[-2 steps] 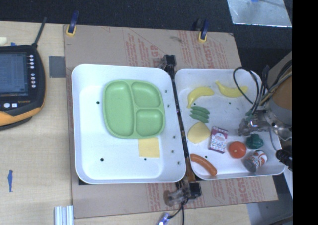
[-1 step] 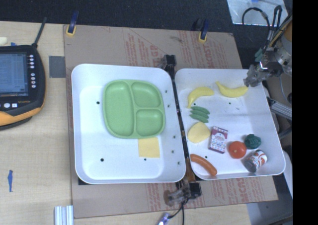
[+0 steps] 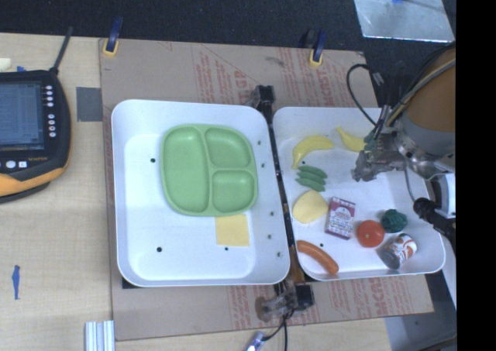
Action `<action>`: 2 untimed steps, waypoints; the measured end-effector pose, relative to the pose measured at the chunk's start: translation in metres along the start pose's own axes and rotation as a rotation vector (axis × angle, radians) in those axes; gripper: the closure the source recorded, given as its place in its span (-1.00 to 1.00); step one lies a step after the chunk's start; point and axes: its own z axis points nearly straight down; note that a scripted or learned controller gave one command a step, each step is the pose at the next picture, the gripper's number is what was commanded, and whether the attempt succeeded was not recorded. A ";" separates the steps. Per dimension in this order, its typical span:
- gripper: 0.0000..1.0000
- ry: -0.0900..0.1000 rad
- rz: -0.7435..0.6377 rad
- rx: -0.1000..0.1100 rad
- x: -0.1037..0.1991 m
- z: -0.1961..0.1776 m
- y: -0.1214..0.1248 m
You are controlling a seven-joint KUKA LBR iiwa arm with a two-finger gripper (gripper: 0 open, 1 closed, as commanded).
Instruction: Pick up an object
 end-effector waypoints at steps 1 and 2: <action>-1.00 -0.001 -0.001 0.000 -0.065 0.062 0.004; -1.00 0.001 0.001 -0.002 -0.064 0.074 0.094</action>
